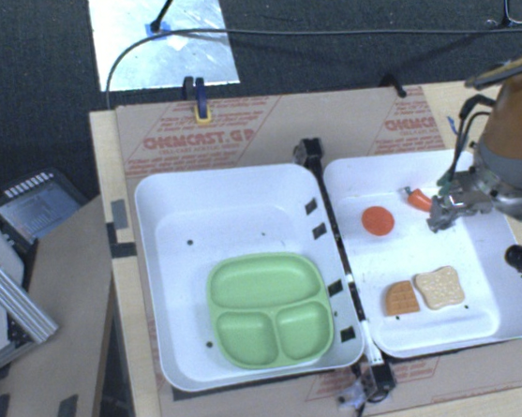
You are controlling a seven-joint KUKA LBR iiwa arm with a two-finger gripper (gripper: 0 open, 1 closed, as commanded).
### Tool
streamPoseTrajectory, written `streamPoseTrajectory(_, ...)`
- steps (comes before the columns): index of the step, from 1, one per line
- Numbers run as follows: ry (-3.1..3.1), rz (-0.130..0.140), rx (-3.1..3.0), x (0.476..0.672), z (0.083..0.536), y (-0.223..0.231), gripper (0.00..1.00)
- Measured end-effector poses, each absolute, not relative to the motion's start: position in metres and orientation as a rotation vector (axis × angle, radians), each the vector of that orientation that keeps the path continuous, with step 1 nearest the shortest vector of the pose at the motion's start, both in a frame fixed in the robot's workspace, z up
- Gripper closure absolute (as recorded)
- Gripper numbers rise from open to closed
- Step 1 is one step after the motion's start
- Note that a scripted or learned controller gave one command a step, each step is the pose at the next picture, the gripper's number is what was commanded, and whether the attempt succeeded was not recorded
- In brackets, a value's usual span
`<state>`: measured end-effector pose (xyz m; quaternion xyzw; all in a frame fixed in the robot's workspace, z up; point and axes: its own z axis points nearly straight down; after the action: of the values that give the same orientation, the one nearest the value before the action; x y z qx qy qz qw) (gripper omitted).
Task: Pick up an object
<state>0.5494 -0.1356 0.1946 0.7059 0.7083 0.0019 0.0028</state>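
Note:
The right bin [502, 324] holds a round orange-red piece [378, 221], a small orange carrot-like piece [418, 199], a brown waffle square [401, 298] and a pale toast slice [439, 288]. My gripper [443, 212] hangs over the bin's upper right part, just right of the carrot piece and close to it. The toast and waffle lie side by side near the bin's front. The round piece sits left of the gripper, apart from it.
The left bin [173, 261] holds a green divided plate [268, 308]. A black divider clip strip [333, 241] runs between the bins. The arm's orange band and grey body [517, 138] fill the right side above the right bin. Cables cross the dark floor behind.

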Motion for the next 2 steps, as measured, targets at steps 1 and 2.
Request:
streamPoseTrajectory(1, 2.223, 0.005, 2.214, 0.551, 0.222, -0.136, 1.0)
streamPoseTrajectory(2, 2.231, 0.003, 2.212, 0.547, 0.214, -0.082, 1.0)
